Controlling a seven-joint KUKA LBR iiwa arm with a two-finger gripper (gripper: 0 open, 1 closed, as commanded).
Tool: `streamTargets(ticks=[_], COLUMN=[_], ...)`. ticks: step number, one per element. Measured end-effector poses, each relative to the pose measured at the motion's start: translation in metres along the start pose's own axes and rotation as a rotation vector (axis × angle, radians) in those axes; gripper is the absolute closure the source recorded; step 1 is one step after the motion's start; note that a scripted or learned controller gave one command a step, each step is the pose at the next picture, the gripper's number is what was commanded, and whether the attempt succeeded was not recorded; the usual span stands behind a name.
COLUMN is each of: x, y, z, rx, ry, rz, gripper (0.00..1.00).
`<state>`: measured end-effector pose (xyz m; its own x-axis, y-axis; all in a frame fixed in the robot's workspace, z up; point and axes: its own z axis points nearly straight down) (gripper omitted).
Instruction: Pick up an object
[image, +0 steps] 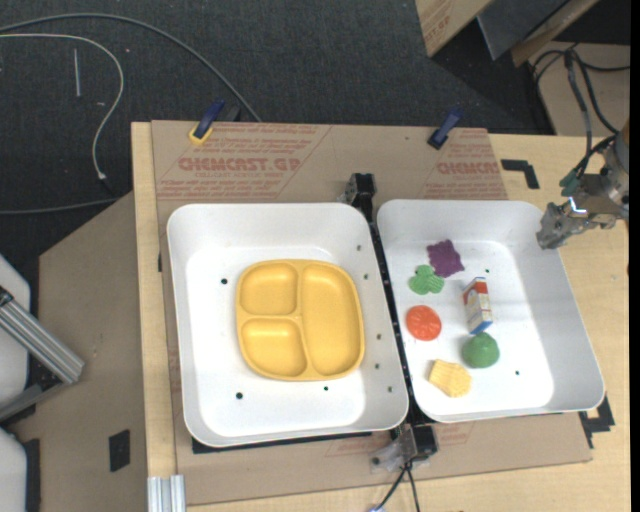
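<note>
Sitting in the left bin (190, 250) is one yellow divided plate (300, 320). Right of that plate, the right bin (560, 300) holds six small things: one purple piece (444, 257), one green leafy piece (427, 282), one red-orange disc (424, 323), one little carton (476, 303), one green ball (480, 350), one yellow waffle piece (450, 378). Farther right, the pincer (556, 230) hangs at the bin's edge; I cannot tell how far open it is, and nothing shows in it. Crowded pieces could make it nudge a neighbour and come away bare.

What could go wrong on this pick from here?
1. The toys sit crowded: the small carton lies right by the green ball and orange disc, so fingers may land on a neighbour.
2. The ball may roll.
3. The gripper is at the right bin's rim; descent might clip the wall.
</note>
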<state>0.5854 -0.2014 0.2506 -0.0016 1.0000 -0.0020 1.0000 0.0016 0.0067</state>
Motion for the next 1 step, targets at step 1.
streamTargets(ticks=[1], x=[-0.0001], y=[0.0015], z=[-0.0432], rx=[0.0], ry=[0.0], rz=[0.0], gripper=[1.0])
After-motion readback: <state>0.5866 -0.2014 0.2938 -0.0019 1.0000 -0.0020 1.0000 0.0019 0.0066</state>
